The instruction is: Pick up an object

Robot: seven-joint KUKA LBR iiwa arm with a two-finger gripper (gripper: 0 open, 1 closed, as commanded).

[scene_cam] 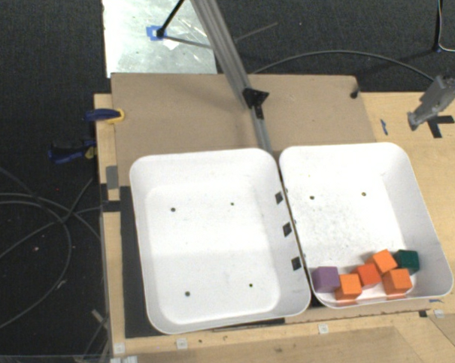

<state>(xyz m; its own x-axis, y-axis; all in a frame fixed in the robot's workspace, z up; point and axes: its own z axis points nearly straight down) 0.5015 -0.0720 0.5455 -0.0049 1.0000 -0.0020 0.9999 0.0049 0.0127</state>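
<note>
- The gripper [435, 104] hangs at the far right edge of the view, over the bare tabletop [307, 113], outside both bins and well apart from every block.
- How far the jaws stand open, I cannot tell; it's a small grey shape from here. Nothing shows between them.
- Nearest below it sits the right bin [349, 202], its upper part bare and speckled.
- All the pickable things crowd the near right corner of that bin: a purple block [326, 278], four orange blocks, one at [384, 261], another at [397, 281], and a dark green block [408, 261] tucked against the far orange one.
- The blocks touch or nearly touch each other, and the front ones press close to the bin's wall.
- The left bin [207, 238] lies beside it, rims meeting in the middle, with black clips along the join.
- A grey pole [229, 56] slants down from the top of the view and ends at the bins' far rims.
- Judging the stage: the reach has not begun; the arm has the whole bin to cross first.
- Risks from here: the cluster is tight, so a descending finger may land on top of a neighbour instead of beside the target.
- The corner wall leaves little room for a finger on the outer side; a block could get shoved against it, or the jaws could close on nothing.
- The purple block, at the cluster's open left end, looks the easiest pick.
</note>
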